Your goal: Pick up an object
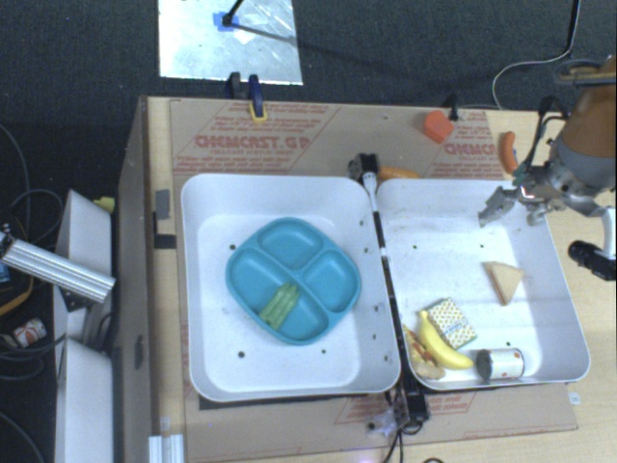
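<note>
So end effector (513, 206) spread open, empty, hovering upper right over right bin (569, 302); probably lining up on wedge (503, 282) below, banana (442, 343) crowded lower edge.

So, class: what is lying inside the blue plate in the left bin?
One pale green piece lies in a front compartment of the plate; the other three compartments show bare blue. Whatever is beneath the piece is covered.
</note>
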